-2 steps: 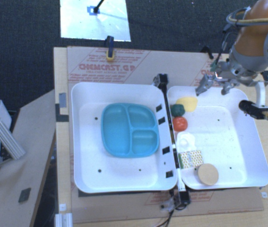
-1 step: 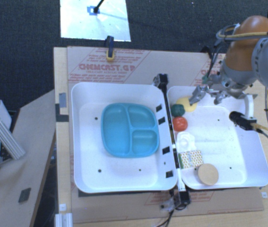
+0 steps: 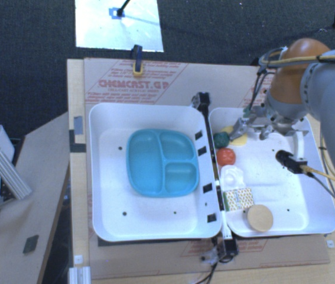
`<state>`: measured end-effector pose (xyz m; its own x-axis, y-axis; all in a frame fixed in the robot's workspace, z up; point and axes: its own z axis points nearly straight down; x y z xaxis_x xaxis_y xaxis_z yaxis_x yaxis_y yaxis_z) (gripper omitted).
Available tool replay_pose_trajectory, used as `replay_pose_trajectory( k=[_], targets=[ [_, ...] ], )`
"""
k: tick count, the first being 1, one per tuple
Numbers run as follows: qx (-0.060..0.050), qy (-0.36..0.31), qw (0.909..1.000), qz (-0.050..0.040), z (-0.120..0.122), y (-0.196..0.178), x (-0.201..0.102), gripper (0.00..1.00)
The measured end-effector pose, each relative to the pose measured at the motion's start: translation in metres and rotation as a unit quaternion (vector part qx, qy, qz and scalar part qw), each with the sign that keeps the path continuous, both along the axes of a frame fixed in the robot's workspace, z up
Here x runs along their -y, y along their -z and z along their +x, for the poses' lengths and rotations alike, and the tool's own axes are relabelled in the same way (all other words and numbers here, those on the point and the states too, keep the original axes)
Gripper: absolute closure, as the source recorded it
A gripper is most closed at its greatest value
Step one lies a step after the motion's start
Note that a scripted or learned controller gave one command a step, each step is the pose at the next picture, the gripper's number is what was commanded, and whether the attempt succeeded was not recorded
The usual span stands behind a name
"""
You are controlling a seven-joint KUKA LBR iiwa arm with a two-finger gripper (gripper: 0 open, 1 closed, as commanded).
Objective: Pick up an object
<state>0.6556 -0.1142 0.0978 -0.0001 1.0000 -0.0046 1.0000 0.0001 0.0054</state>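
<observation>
1. Dark speckled floor (image 3: 25, 34) surrounds my bench (image 3: 78, 176), and a pale shiny sheet (image 3: 117, 16) lies on that floor beyond the bench's far edge.
2. A board with red lettering (image 3: 133, 83) lies on the bench. Two shallow white bins stand on it side by side, meeting along a seam set with black clips.
3. At the board's far edge, a small yellow and black clamp (image 3: 137, 61) stands upright.
4. The left bin (image 3: 105, 218) holds a blue divided plate (image 3: 161, 161), lying flat near the middle with its three compartments facing up.
5. My arm (image 3: 332, 93) reaches in from the right, with the orange band (image 3: 297, 64) above my wrist. My claw (image 3: 251, 129) hangs low over the far left part of the right bin (image 3: 315, 218).
6. Whether my claw is open or closed, I cannot tell from this angle.
7. The things I might pick all lie in the right bin, most of them along its left wall.
8. A yellow piece (image 3: 238, 138) lies just beside my claw and is partly hidden by it. A dark green lump (image 3: 221, 139) lies next to that, close to the seam.
9. Coming nearer along that wall there is a red-orange ball (image 3: 226, 156), then a white piece (image 3: 233, 175), then a small checkered square (image 3: 238, 197).
10. A round tan disc (image 3: 260, 218) lies flat near the bin's front edge, just beside the checkered square and well apart from my claw.
</observation>
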Motion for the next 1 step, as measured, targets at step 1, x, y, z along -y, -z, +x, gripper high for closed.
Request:
replay_pose_trajectory(
  k=[1],
  targets=[
    [0.0, 0.001, 1.0, 0.0015, 0.0003, -0.0115, -0.0009, 1.0]
  ],
)
